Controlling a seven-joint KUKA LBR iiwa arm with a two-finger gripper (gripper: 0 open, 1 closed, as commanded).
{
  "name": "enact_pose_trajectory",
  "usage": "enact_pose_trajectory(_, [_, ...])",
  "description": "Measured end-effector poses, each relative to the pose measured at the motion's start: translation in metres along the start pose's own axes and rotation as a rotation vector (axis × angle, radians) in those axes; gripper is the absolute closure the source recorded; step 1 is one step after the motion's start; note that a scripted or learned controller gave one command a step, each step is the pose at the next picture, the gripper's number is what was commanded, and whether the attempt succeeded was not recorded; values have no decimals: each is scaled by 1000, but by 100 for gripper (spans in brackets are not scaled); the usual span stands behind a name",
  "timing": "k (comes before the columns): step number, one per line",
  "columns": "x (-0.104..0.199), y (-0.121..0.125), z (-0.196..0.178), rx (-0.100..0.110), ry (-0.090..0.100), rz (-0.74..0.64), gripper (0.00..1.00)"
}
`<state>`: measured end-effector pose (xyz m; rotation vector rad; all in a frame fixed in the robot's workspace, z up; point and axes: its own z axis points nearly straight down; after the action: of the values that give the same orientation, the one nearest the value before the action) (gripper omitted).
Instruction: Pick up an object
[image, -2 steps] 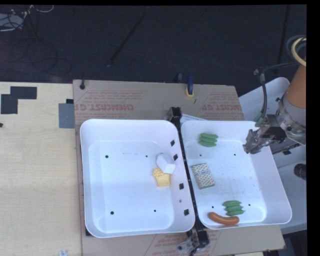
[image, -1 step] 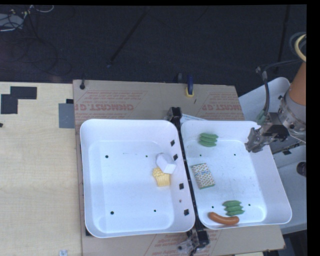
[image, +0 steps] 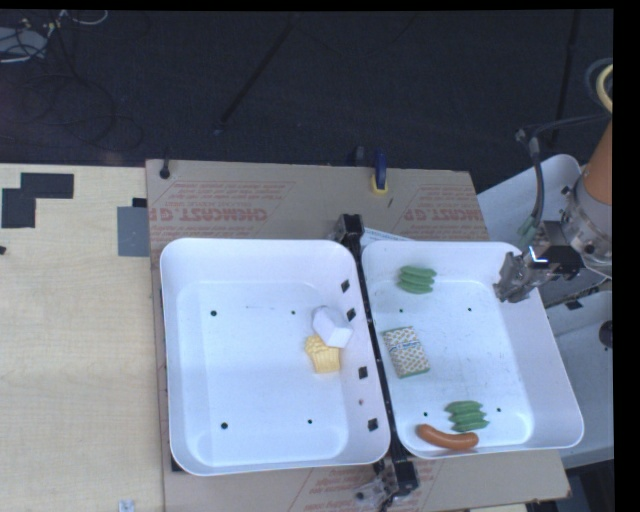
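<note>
The gripper (image: 512, 278) is seen at the upper right rim of the right bin (image: 560, 400), above or just beside its edge, and nothing is seen grasped in it; whether it is released or clenched cannot be told, since it is small and dark against the rim. No object is specified by the task, so a choice is to be made. In the right bin a green ridged piece (image: 416, 279) lies nearest the gripper, a patterned block (image: 406, 352) sits near the divider, and a second green piece (image: 466, 414) is touching or just beside an orange sausage (image: 447, 438). In the left bin (image: 190, 400) a white block (image: 331, 327) rests against a yellow piece (image: 323, 355). The nearest green piece is probably best favoured, as it lies well apart from the others; a centred descent is advised.
</note>
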<state>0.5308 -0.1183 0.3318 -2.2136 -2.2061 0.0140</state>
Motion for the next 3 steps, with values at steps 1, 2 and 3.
enact_pose_trajectory(1, [-1,0,-9,3,1,-2,100])
enact_pose_trajectory(2, [-2,-1,-18,5,2,-5,100])
enact_pose_trajectory(3, [-3,-1,-27,8,2,-7,100])
